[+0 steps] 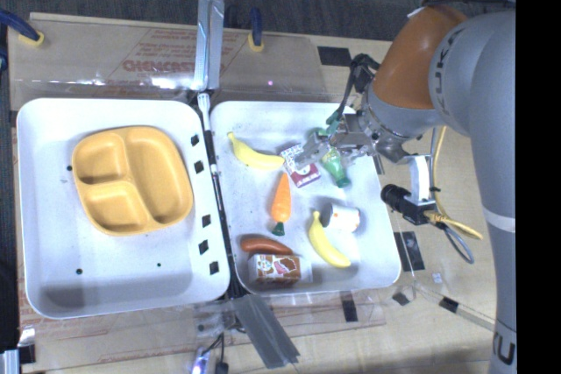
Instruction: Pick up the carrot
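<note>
Camera view, from where I stand: the carrot (280,199) lies untouched near the middle of the right bin (372,271), tip toward 12 o'clock and green stub toward 6, so I'd judge the job is at the approach step. The hand (337,143) hangs over that bin's upper right, at about 2 o'clock from the carrot beside a green bottle (336,167); whether it is apart or together I cannot tell. Next it needs to swing toward 8 o'clock, centre over the carrot and drop, clear of the bananas (254,155).
</note>
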`<control>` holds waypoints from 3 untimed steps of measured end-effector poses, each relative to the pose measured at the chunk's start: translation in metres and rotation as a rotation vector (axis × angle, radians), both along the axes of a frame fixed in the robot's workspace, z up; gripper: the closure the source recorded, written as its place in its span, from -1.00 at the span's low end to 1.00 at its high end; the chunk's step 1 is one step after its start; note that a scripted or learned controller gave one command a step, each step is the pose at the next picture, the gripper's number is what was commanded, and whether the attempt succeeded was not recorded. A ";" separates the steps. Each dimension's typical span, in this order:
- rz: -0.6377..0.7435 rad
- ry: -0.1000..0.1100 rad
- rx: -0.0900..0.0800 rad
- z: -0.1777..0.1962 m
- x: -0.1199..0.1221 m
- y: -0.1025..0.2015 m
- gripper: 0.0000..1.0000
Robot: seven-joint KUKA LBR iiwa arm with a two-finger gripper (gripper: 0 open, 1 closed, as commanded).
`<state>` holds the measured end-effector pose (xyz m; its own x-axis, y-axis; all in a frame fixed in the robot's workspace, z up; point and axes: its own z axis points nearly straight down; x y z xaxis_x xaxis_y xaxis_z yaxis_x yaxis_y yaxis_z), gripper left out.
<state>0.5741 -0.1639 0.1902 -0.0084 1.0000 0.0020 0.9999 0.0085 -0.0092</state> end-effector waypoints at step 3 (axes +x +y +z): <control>0.066 0.004 0.001 -0.073 -0.038 0.026 -1.00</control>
